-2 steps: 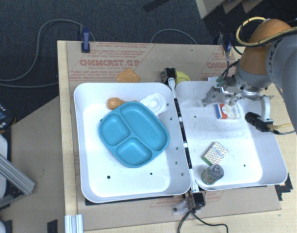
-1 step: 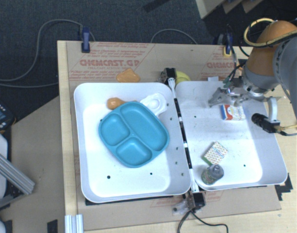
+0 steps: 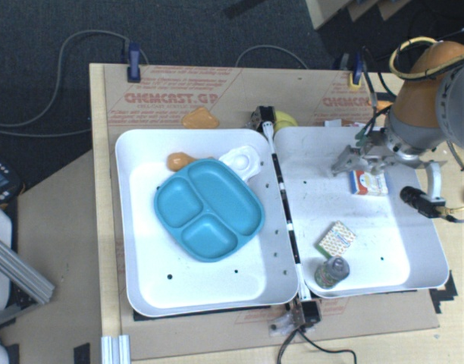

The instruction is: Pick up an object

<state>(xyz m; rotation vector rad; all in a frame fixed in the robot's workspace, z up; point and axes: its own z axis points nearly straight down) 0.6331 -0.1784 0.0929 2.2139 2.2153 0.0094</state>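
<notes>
My gripper (image 3: 362, 165) hangs over the far part of the right bin (image 3: 414, 268), open, with nothing between its fingers. A small white carton with red and blue print (image 3: 369, 183) lies flat just in front of it, close under the fingertips. Nearer the front of the same bin lies a small patterned block (image 3: 337, 239). A grey, rounded object with green and purple on it (image 3: 332, 271) sits by the front left corner.
The left bin (image 3: 141, 271) holds a blue divided plate (image 3: 208, 208), a small orange piece (image 3: 180, 161) and a white round piece (image 3: 240, 161). On the bench behind the bins lie an orange lump (image 3: 199, 117) and a yellow object (image 3: 283, 120).
</notes>
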